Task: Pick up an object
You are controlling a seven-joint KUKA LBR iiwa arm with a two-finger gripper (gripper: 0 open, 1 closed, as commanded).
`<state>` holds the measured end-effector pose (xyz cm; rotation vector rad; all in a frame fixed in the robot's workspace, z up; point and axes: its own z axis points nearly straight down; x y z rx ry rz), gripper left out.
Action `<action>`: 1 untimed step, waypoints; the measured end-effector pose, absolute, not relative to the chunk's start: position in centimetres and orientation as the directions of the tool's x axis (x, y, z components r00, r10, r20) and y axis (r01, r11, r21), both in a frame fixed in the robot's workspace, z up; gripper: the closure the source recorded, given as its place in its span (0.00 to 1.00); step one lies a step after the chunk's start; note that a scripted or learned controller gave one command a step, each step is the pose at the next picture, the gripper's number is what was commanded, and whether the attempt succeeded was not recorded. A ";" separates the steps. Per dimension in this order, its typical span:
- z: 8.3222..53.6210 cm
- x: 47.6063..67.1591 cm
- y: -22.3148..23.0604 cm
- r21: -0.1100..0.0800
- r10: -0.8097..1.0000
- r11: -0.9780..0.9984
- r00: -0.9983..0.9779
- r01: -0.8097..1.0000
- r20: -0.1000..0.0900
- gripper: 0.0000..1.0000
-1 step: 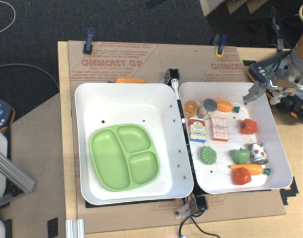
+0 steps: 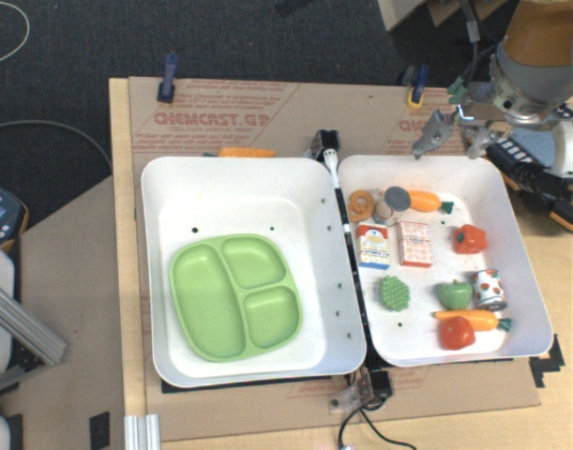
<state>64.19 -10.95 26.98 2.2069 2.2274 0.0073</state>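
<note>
Camera view: carrot (image 2: 423, 200) below end effector (image 2: 452, 131).

One fixed camera, mounted above the bench, looks down at a slant. Its frame takes in both white bins side by side: the left bin (image 2: 164, 195) with a green divided tray (image 2: 234, 295), and the right bin (image 2: 520, 279). The brown board (image 2: 267, 111) under them is in frame nearly to all its edges, with dark floor (image 2: 127, 17) beyond the far edge. The arm (image 2: 539, 26) enters at the upper right corner, cropped by the frame. The distance is moderate; small items read clearly.
</note>
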 end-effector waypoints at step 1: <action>25.7 59.1 -2.8 -0.005 1.000 0.008 -0.008 1.000 0.004 0.00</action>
